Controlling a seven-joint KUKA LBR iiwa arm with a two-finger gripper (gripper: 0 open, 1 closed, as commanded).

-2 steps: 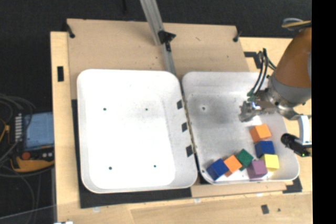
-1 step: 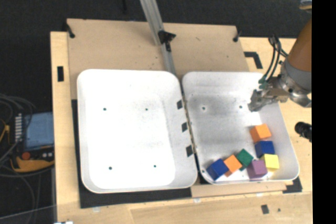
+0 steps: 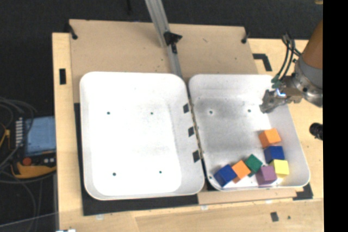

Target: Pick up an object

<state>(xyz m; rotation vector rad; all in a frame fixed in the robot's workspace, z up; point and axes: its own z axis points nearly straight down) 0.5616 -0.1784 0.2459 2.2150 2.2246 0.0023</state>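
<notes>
Several small blocks lie in the near right corner of the right bin [image 3: 228, 117]: an orange block [image 3: 269, 137], a blue one [image 3: 274, 152], a yellow one [image 3: 281, 167], a purple one [image 3: 266, 174], a green one [image 3: 253, 162], another orange one [image 3: 241, 170] and another blue one [image 3: 224, 175]. My gripper [image 3: 270, 101] hangs over the bin's far right side, above and beyond the orange block, apart from all blocks. Nothing shows between its tips.
The left bin [image 3: 136, 133] sits beside the right one, joined by a hinged divider [image 3: 193, 130]. A slanted metal post [image 3: 157, 13] rises behind the bins. A blue device and cables [image 3: 32, 141] lie off the bench at left.
</notes>
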